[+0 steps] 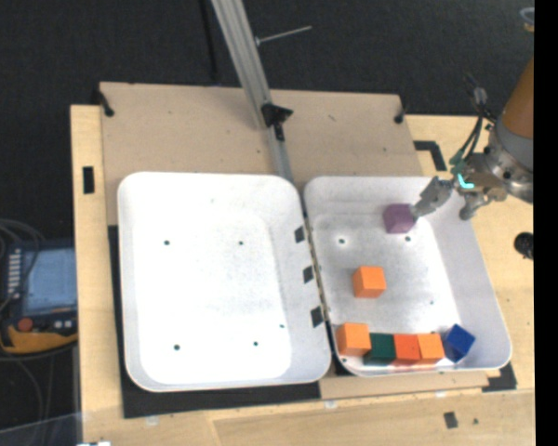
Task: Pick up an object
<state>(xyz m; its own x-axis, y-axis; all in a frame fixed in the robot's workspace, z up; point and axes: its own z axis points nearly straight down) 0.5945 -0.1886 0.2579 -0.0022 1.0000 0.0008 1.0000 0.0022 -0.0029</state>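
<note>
Two-finger gripper (pixel 449 199) above right white bin (pixel 465 258), finger spread unclear; small purple block (pixel 398 217) just beside it

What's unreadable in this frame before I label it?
- Gripper: too small and blurred in the camera view to judge its fingers, or whether it touches the purple block.
- Arm: cut off by the right edge.
- Row of blocks along the right bin's near wall: packed together, so their lower sides are hidden.

Two white bins (pixel 214 193) on bench (pixel 260 110)
</note>
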